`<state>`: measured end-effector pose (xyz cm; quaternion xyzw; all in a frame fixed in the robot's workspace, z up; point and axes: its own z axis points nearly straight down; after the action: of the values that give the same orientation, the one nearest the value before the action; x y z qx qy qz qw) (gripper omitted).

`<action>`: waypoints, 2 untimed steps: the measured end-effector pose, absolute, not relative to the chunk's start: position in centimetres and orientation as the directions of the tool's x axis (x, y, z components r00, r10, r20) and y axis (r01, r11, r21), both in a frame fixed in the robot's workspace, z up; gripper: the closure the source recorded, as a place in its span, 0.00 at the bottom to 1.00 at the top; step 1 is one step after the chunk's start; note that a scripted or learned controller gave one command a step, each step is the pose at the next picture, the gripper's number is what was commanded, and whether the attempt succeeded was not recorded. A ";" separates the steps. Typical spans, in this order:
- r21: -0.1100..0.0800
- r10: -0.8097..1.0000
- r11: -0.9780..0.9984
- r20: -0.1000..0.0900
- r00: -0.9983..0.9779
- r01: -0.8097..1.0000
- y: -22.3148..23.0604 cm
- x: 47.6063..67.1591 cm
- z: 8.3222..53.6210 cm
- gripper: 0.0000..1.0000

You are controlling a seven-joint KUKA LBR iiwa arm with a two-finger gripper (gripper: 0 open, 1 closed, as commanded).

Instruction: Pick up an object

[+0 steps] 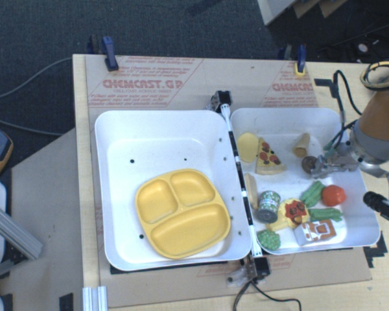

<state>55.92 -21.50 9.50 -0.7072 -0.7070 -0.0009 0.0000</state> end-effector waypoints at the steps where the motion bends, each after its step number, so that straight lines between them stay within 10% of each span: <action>1: 0.000 1.000 0.000 0.002 0.000 1.000 -21.5 55.9 9.4 0.00; 2: -0.003 1.000 -0.003 0.001 0.003 1.000 -21.2 50.4 8.4 0.00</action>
<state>50.40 -21.21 8.43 -0.7083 -0.7059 0.0005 0.0013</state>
